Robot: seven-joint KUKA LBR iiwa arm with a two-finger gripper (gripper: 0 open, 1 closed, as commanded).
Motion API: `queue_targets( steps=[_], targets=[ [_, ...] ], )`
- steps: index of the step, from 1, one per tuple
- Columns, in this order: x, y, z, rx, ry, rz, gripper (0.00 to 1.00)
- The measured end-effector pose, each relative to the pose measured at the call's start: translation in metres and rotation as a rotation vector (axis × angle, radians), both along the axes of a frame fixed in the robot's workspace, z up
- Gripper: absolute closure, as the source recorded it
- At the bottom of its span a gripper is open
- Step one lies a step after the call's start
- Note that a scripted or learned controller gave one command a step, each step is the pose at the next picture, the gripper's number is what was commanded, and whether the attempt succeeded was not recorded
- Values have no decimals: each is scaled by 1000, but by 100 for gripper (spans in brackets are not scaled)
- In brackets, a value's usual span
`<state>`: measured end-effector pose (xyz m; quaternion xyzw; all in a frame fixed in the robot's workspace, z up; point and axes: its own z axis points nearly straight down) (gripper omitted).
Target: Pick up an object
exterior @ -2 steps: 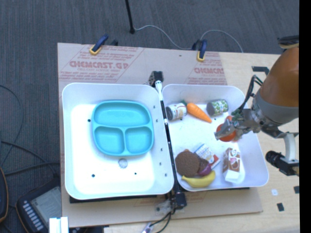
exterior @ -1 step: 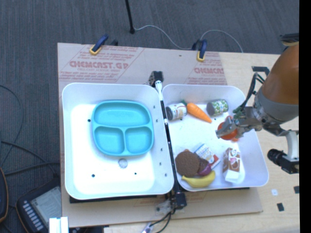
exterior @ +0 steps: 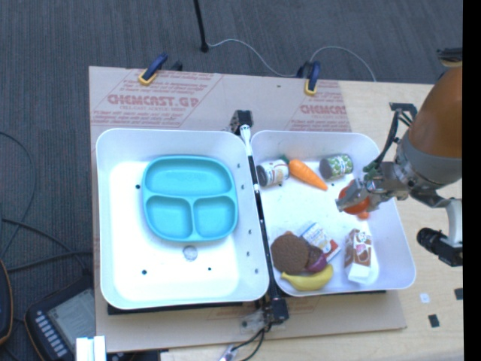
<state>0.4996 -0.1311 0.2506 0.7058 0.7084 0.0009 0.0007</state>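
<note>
Pincer (exterior: 366,189) over right bin (exterior: 398,273), red object (exterior: 353,198) between its fingers

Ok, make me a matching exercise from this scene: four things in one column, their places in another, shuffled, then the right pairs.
Things
1. blue divided plate
2. carrot
3. banana
4. carton

Places
A. near front edge of the right bin, just below the brown cookie
B. middle of the left bin
C. front right corner of the right bin
D. back part of the right bin, between the small jar and the can

Pairs: 1-B, 2-D, 3-A, 4-C
</note>
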Motion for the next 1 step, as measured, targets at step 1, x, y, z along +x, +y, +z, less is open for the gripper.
queue_targets(
  steps=[1],
  targets=[
    [1,0,10,0,-1,0,100]
  ],
)
